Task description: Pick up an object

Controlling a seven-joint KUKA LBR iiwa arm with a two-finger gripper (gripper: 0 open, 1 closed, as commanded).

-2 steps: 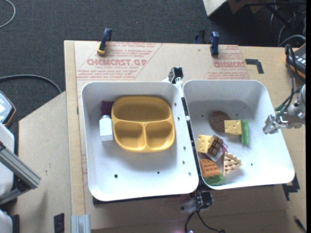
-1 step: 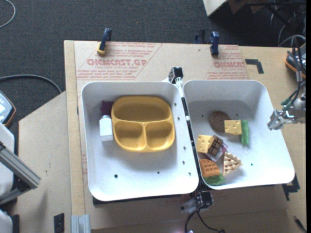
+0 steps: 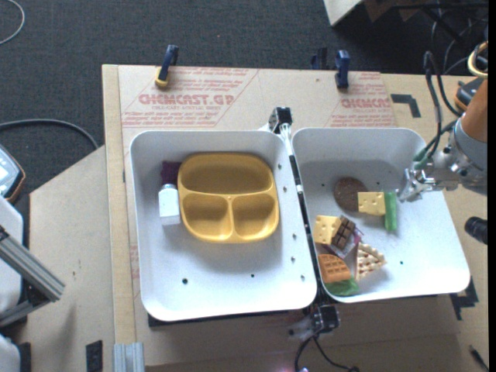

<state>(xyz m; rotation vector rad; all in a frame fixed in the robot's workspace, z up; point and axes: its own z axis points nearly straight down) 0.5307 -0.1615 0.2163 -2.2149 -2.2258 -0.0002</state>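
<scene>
A pale brown cardboard-covered bench top (image 3: pixel 232 91) printed with red lettering stands on dark grey carpeted floor (image 3: pixel 70 29). Blue clamps (image 3: pixel 342 68) grip its far edge; black cables (image 3: pixel 449 22) trail near the far right corner.

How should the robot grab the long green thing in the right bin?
Probably across the green stick's narrow middle, coming straight down. It lies flat, long way running near to far, with the yellow cheese block touching its left side. The gripper hangs close by its far end, above the right bin.
</scene>
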